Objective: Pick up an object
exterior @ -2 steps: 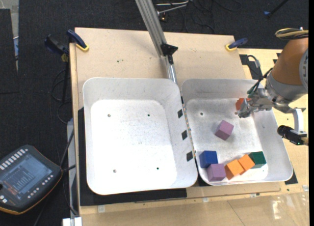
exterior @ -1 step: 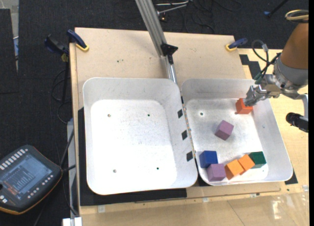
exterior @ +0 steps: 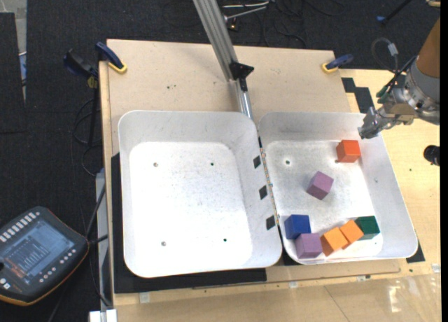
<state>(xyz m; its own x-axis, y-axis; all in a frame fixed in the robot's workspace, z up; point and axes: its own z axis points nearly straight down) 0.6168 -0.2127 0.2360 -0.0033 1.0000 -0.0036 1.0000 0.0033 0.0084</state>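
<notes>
Up at the far right rim of the right bin [exterior: 392, 173], the gripper [exterior: 369, 129] hangs with nothing visibly between its fingers; whether they are spread, I cannot tell. Just beside it lies an orange cube [exterior: 348, 150]. A purple cube [exterior: 320, 185] sits mid-bin. Blue cube [exterior: 297, 226], purple block [exterior: 308, 245], orange block [exterior: 337, 238] and green cube [exterior: 367, 227] cluster along the near edge.
</notes>
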